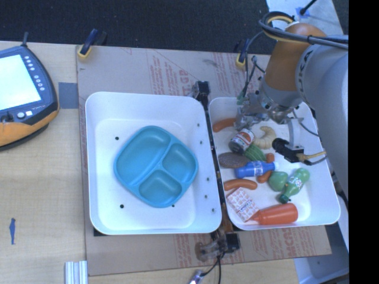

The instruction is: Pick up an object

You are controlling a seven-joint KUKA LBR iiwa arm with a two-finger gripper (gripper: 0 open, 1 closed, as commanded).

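Note:
The right white bin holds several toy items. Among them are a small can with a red label, a blue bottle, a green bottle, an orange-red bottle, two sausages, a brown oval piece and a red-and-white packet. My gripper hangs low over the bin's far left part, just above the can and beside the upper sausage. Nothing is seen held in it.
The left white bin holds a blue divided plate. A black part with cabling trails from the wrist over the right bin. A tablet-like pendant lies on the bench at far left. The arm covers the bin's far right corner.

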